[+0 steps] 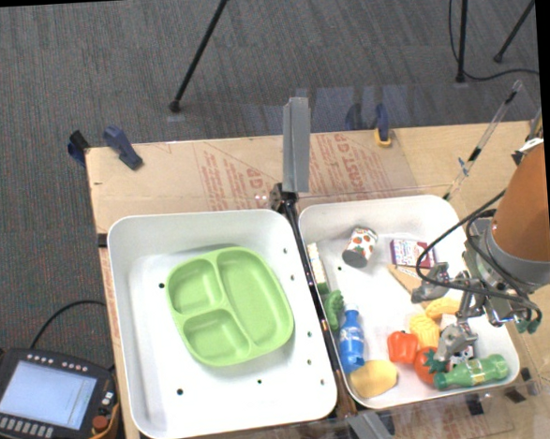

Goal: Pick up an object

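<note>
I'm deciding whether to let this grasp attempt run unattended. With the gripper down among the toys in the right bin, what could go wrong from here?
1. The gripper sits in a tight cluster: the green bottle, orange pepper and yellow corn crowd it, so it may nudge neighbours or pinch two things.
2. This pile lies near the right bin's front corner, so a pushed item could wedge against the wall.
3. The black cable loops near the wrist and might snag.

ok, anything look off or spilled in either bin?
Nothing spilled or broken. The green divided plate lies flat, turned askew to the left bin's walls. The toys crowd the right bin's front, with the blue bottle lying on its side.
</note>
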{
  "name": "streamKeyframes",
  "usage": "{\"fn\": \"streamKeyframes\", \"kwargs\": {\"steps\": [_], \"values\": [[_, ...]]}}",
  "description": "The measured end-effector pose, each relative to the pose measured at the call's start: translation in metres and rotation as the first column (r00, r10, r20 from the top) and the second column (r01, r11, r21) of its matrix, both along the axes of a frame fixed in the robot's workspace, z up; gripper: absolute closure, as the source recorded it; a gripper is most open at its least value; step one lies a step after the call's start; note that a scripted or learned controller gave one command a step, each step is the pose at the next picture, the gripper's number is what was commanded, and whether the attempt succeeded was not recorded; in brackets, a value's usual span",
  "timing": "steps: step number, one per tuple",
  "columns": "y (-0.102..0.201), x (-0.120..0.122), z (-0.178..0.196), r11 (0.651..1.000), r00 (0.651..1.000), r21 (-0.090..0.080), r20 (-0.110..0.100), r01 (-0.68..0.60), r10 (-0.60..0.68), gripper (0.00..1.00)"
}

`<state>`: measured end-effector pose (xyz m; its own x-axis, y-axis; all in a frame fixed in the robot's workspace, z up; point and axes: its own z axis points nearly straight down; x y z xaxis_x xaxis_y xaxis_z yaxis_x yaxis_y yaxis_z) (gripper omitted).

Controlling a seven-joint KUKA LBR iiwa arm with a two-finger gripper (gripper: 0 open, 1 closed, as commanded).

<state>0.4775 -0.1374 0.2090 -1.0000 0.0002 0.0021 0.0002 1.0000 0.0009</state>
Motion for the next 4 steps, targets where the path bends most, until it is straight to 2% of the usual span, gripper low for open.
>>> {"fn": "streamKeyframes", "kwargs": {"steps": [1,2,4], "values": [[-0.001,0.012,-0.123,0.981,0.981,0.002,0.000,-0.194,0.194,0.00],[0.047,0.009,-0.121,0.981,0.981,-0.006,0.002,-0.194,0.194,0.00],[0.051,0.007,-0.122,0.993,0.993,-0.006,0.000,-0.117,0.117,0.00]]}}
